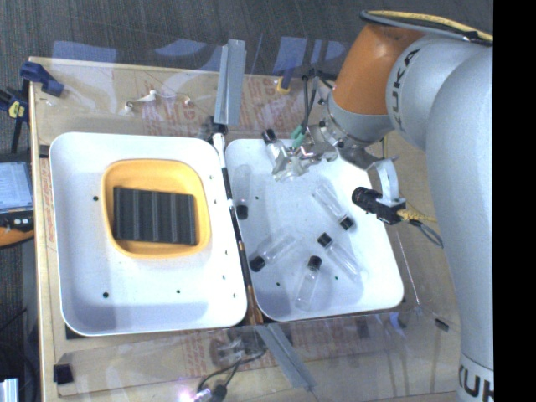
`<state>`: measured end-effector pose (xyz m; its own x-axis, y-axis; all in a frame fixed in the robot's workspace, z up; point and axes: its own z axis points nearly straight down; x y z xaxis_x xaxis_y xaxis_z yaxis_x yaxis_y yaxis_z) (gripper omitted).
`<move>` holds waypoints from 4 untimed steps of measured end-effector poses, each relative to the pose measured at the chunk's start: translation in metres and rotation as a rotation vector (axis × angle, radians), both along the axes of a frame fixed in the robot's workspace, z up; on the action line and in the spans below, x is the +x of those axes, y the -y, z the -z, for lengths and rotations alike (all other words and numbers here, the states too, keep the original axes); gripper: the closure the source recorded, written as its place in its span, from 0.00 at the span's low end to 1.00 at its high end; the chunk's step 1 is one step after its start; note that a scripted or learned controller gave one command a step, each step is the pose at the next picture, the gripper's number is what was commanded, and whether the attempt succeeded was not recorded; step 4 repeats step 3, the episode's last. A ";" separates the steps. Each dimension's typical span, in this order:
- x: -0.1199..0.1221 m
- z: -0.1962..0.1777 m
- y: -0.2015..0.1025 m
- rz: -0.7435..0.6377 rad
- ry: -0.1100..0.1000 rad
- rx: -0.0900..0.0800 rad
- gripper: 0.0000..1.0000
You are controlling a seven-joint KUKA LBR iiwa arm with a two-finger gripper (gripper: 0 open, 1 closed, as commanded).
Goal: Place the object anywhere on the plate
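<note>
Hovering at the right bin's (381,296) far edge, the gripper (289,159) (finger spread unreadable) seems mid-pick, with clear vials (333,207) below its fingers and the yellow plate (155,177) leftward.

Arm (435,141) cut off by the right and bottom edges

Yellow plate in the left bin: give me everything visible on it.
The yellow plate is a rounded-square dish, glossy like plastic, with a raised rim. A dark ribbed rectangular insert lies in its middle, showing about four ridges. It sits flat, slightly rotated, in the upper-middle of the left bin, resting on the bin floor. None of the small clear vials is on it; they lie in the right bin.
</note>
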<state>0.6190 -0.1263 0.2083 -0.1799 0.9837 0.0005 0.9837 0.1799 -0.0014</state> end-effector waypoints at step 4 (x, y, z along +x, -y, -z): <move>-0.039 0.017 -0.084 -0.263 -0.002 0.000 0.00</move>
